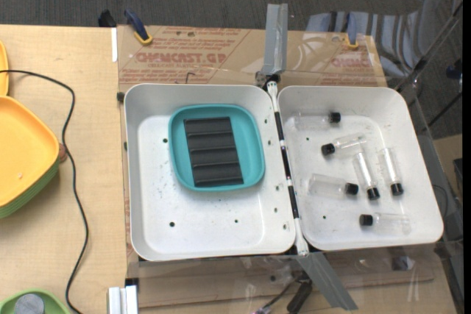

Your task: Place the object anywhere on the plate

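Observation:
A teal plate [252, 151] with a dark ribbed insert [213, 151] lies in the left white bin [147, 180], toward its back. Several clear vials with black caps lie scattered in the right bin [412, 158]: one capped vial [341, 144] near the middle, two [366, 174] [390, 170] side by side to its right, one [331, 187] lower left, one [383, 218] near the front, and one [324, 117] at the back.
Yellow plates [22, 158] stack at the left edge of the wooden table, with a black cable [72, 151] running past them. Cardboard [191, 55] lies behind the bins. A grey bracket [276, 40] stands upright between the bins at the back.

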Controlling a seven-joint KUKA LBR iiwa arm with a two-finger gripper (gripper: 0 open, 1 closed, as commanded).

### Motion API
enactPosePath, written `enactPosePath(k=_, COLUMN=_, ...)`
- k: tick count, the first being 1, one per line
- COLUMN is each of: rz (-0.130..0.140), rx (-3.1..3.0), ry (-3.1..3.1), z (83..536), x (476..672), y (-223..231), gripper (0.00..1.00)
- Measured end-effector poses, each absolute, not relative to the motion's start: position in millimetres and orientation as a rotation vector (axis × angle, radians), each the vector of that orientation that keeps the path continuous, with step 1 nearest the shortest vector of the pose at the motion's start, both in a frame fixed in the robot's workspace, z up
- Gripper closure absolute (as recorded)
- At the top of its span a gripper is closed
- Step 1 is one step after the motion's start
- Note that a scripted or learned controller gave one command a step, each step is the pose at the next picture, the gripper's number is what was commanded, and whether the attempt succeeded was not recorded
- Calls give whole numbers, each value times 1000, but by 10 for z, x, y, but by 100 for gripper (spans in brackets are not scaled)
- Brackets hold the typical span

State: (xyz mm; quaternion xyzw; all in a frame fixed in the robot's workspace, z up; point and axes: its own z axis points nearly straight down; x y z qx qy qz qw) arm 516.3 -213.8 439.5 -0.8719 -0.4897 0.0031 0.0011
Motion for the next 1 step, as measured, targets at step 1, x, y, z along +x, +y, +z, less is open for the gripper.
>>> enactPosePath(k=1, rz=10, rx=-2873, ry=-1265, z=4395, x=4986, y=-2143, gripper=0)
